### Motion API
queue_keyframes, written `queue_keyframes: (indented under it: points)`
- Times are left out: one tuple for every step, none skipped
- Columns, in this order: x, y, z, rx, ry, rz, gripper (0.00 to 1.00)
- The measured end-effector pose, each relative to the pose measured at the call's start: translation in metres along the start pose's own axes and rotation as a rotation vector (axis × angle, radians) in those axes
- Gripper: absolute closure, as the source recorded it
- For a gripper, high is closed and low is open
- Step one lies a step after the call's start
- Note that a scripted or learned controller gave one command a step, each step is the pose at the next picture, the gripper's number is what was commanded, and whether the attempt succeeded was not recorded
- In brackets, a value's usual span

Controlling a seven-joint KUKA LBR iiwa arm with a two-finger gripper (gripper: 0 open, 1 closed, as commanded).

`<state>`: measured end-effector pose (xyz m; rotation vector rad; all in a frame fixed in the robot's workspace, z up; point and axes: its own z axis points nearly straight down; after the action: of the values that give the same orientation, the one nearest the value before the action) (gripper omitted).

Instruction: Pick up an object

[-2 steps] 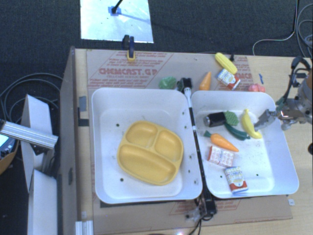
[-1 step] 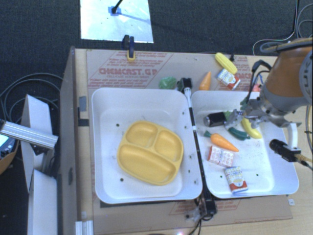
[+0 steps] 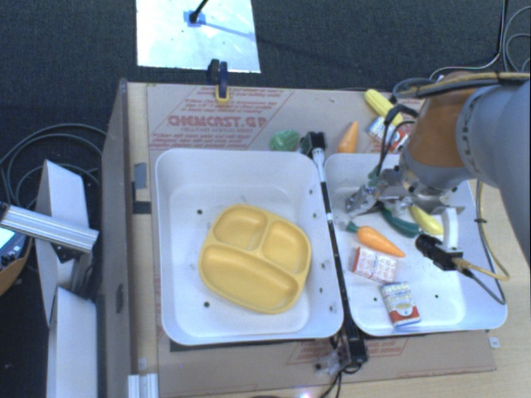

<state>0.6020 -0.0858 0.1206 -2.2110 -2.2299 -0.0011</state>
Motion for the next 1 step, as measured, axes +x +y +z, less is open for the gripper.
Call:
queue_keyframes:
  points:
    - [-0.0014,-0.054,0.0385,0.005,0.0,0.009,0.0]
